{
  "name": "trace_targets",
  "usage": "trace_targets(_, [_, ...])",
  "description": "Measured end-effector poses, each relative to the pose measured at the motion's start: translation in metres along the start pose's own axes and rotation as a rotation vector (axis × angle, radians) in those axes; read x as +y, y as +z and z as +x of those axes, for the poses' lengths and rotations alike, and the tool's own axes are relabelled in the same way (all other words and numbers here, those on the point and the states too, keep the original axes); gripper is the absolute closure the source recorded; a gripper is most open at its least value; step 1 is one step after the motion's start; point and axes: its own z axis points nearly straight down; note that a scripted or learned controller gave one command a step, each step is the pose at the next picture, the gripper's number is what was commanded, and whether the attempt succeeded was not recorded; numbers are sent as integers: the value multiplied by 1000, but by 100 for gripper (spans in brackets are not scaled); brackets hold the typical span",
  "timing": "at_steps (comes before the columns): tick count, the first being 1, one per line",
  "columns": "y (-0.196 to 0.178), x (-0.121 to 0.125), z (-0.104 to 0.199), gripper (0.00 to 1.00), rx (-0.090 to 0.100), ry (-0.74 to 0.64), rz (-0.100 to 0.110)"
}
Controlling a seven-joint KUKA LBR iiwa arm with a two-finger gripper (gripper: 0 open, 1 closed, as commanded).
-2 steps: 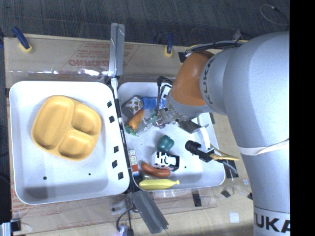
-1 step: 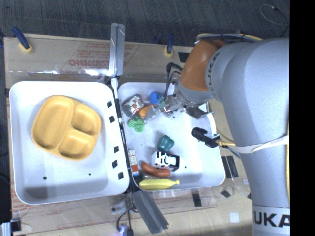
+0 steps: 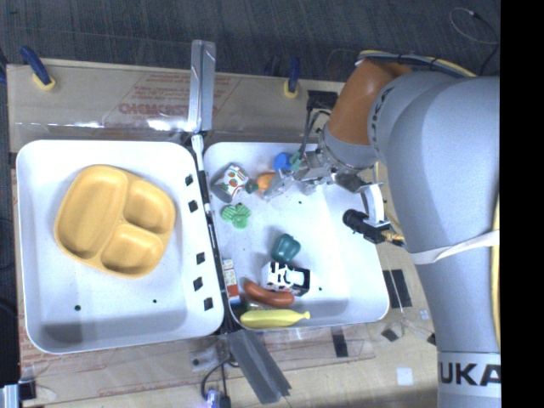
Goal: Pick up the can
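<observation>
Nearest me, at the front edge of the right bin (image 3: 364, 306), a yellow banana (image 3: 274, 317) lies well in front of the can, with a reddish-brown sausage (image 3: 268, 294) just behind it. A small black-and-white object (image 3: 288, 276) and a teal pepper-shaped toy (image 3: 286, 246) sit next, nearer the can but clear of it. A green leafy toy (image 3: 238, 215) lies just in front of the can.

The can (image 3: 234, 179) itself, white with red and green print, rests tilted on the bin floor, close to the wall shared with the left bin, where a yellow divided plate (image 3: 115, 219) sits well off to the can's left. Nothing touches the can.

To the can's right, beyond a small orange piece (image 3: 265, 179) and a blue one (image 3: 282, 161), the gripper (image 3: 299, 177) hangs low over the clutter. I cannot tell whether it is open or closed, or whether it has hold of anything.

As I judge it, the pick is not yet made: the gripper must shift left over the can, come down, close and lift.
</observation>
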Motion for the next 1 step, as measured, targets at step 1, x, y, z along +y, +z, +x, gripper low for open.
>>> trace_targets(1, [4,1,-8,0,7,-190,19])
